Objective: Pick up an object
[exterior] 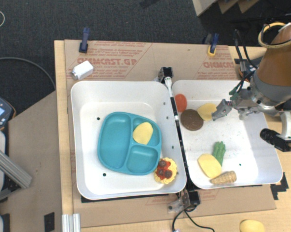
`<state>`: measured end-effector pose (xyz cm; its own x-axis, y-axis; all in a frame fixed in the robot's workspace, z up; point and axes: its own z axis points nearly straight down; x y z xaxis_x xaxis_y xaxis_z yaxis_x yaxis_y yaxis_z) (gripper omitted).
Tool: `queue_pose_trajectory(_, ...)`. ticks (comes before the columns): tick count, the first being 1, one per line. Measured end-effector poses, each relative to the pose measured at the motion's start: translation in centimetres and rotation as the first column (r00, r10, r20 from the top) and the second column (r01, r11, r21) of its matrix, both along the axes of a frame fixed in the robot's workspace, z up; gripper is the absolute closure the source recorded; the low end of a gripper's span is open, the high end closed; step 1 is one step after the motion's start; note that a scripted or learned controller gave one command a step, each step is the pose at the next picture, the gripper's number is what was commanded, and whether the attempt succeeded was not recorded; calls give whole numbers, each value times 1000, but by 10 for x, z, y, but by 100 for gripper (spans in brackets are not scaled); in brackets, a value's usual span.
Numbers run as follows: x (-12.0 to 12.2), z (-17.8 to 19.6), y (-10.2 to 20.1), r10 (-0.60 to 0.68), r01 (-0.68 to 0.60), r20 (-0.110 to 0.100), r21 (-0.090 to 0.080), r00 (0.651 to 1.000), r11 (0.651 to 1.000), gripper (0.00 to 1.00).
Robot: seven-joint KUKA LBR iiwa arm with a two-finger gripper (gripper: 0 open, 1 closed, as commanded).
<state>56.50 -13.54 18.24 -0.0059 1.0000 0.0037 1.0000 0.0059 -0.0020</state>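
Progress on the task looks small: I judge that nothing is lifted yet.

In the left bin (82,129) a blue tray (128,144) holds a yellow piece (143,133), and a tart (165,170) sits at the tray's near right corner.

In the right bin (261,173) lie a red ball (181,102), a brown disc (191,120) and a pale yellow chip (207,111); nearer are a green piece (218,152), a yellow wedge (209,165) and a cone (224,178).

The gripper (221,110) is low, just beside the chip on its right, so the chip seems to be the target. Nothing is seen between the fingers; how wide they stand I cannot tell.

The chip's long axis runs left to right, slightly tilted. What is left: close on it and lift.
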Motion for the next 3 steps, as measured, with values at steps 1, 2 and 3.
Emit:
queue_pose_trajectory(1, -91, -27, 45, -5, 5, -9, 1, 1000, 1000, 0)
queue_pose_trajectory(2, -85, -15, 42, -8, 8, 5, -4, 1000, 1000, 100)
queue_pose_trajectory(3, -84, 161, 122, 5, -5, 21, -1, 1000, 1000, 100)
